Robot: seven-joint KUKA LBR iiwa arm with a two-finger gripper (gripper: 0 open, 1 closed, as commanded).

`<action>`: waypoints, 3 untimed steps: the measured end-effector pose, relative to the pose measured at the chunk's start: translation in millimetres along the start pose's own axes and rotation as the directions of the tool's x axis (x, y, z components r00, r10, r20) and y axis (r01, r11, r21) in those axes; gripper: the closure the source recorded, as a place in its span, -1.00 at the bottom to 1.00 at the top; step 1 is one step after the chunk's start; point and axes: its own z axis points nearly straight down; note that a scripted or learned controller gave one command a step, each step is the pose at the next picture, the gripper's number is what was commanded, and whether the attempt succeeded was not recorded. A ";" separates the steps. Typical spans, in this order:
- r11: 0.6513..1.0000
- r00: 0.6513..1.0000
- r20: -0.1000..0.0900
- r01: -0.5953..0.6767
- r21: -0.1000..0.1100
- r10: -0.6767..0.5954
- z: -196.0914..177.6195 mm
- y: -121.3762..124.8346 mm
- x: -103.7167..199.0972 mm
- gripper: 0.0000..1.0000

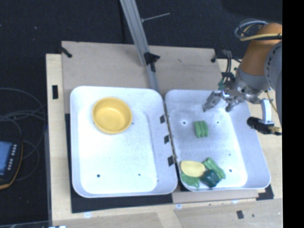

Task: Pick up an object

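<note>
My gripper [219,104] hangs over the far part of the right bin [247,141], its two fingers spread apart with nothing between them. A small green ridged object [201,129] lies on the bin floor just in front of and slightly left of the gripper. In the bin's near corner sits a cluster: a yellow lemon-like piece [191,167], a green pepper-like piece [213,166] and a dark teal piece [210,178]. A yellow bowl [112,115] rests in the far left of the left bin [118,170].
A grey metal pole [137,32] slants down from the top toward the divide between the bins. The arm's grey wrist and orange band [259,56] occupy the upper right. A handheld device [7,160] with cables lies off the bench at left.
</note>
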 end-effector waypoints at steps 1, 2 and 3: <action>1.000 1.000 0.000 0.001 -0.001 -0.001 52.5 -0.9 -0.4 -1.00; 1.000 1.000 0.002 0.001 -0.007 -0.001 38.4 0.7 -1.2 1.00; 1.000 1.000 0.001 0.001 -0.010 -0.001 -13.4 -6.1 -7.9 1.00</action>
